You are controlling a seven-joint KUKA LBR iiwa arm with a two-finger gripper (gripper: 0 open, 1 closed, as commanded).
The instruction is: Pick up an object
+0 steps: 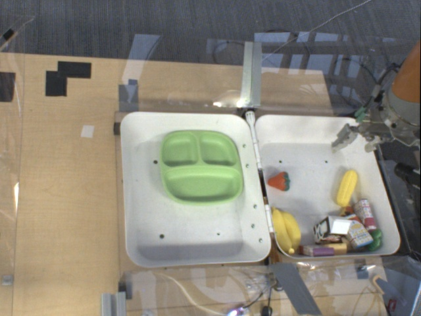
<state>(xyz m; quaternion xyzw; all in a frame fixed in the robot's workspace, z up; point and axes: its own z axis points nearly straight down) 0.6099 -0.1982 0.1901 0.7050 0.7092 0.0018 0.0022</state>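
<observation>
Hand [356,137] first: it hangs over the far right corner of the right bin, its two grey fingers spread apart with nothing between them. So I read it as open and carrying nothing, above bare bin floor and well apart from every object.

From there I work down by size. Across the worktop [59,196] sit the two white bins, side by side. In the left bin [141,242] lies only a green divided plate [200,166], flat, near the middle. It is broad, stiff and low, and my guess is it would be awkward for these fingers, with only the thin rim to pinch.

My candidates are in the right bin [309,157]. A yellow banana-like bunch [286,229] lies against the near left wall, touching it, which I judge leaves little room for a finger on that side. A yellow corn cob [346,187] lies alone towards the right, tilted, with open floor around it; it looks like a light, hard plastic toy, possibly slick, so I would close across its narrow middle. Below it a clutter of small cartons and bottles [347,232] crowds the near right corner, touching one another; I cannot tell them apart well enough to pick one cleanly. Smallest is a red strawberry [279,181] with a green top, lying alone near the bin's left wall. It seems light and rounded, likely to roll or squirt out unless gripped square across its widest part.
</observation>
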